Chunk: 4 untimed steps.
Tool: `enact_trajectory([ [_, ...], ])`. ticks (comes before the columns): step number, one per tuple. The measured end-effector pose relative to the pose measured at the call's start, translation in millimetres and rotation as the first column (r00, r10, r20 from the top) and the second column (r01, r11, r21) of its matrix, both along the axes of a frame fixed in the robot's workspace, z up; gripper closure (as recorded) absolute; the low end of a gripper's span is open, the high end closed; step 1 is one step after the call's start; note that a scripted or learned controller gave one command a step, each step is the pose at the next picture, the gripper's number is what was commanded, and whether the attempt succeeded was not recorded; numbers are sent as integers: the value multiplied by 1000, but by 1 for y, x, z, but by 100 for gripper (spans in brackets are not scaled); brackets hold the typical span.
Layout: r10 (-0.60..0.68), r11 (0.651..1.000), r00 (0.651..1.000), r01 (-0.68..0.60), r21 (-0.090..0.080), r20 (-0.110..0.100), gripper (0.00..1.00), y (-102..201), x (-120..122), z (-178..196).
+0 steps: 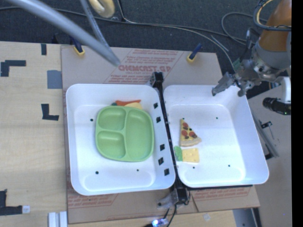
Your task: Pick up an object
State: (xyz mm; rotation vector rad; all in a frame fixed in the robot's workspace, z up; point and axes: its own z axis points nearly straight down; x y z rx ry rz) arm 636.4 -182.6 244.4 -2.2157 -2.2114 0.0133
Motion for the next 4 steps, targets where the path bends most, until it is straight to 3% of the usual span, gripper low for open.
enact_trajectory([
  [1, 3, 1000, 1000, -3, -2, 12, 0, 0, 2, 8],
  [4, 3, 1000, 1000, -3, -3, 7, 0, 2, -9, -141],
])
